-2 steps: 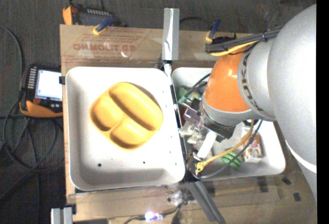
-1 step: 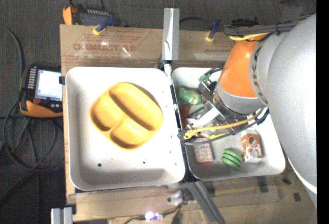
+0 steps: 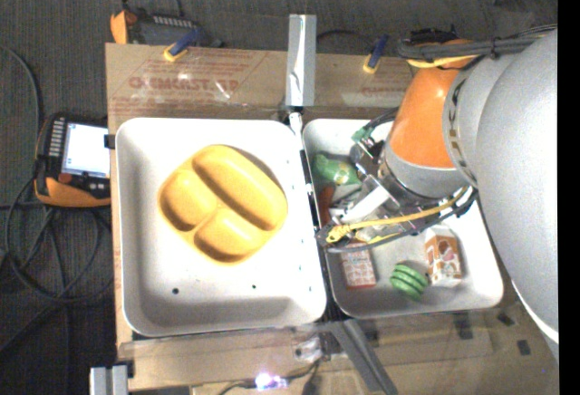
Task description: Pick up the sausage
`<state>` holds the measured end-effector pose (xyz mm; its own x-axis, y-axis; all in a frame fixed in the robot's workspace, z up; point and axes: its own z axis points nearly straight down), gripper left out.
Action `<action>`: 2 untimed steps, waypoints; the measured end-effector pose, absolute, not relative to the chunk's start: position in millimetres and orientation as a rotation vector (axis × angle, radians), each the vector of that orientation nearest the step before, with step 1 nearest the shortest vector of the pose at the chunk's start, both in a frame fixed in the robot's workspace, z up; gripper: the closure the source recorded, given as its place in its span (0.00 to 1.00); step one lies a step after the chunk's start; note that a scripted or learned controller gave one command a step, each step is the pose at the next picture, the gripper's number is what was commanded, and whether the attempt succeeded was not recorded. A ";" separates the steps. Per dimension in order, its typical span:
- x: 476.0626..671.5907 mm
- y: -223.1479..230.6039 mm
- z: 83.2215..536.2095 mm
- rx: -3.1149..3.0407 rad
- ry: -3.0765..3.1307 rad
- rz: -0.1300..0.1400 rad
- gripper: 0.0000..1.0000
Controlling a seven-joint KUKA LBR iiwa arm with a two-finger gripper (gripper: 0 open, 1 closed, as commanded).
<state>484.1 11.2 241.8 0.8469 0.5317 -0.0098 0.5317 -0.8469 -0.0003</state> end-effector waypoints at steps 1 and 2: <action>481.9 42.2 181.9 3.113 0.408 -0.014 1.00; 482.2 87.3 202.2 3.097 0.524 -0.012 1.00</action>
